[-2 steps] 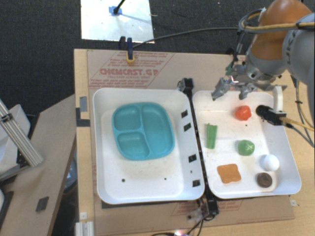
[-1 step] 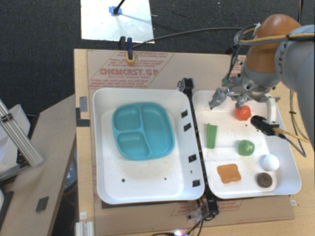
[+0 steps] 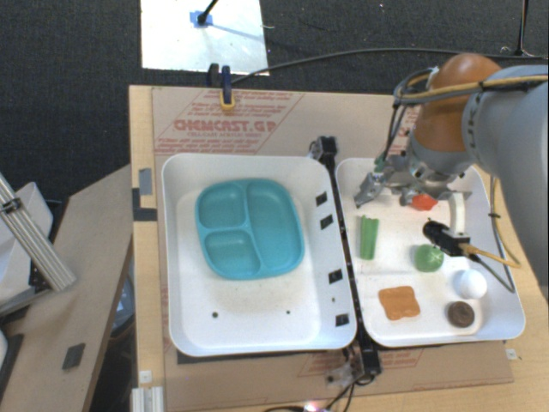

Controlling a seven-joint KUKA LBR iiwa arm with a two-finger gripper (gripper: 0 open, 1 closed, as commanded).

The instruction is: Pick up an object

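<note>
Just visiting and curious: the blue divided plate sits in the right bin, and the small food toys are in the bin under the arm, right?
Not quite. The camera view shows the blue plate in the left bin, not the right one. The rest holds: the toys, such as the green stick and the orange waffle, lie in the right bin, where the arm reaches in.

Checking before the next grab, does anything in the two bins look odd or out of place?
Nothing stands out. The teal divided plate lies flat in the left bin. The green stick, orange cracker, white ball and brown disc lie apart in the right bin.
</note>
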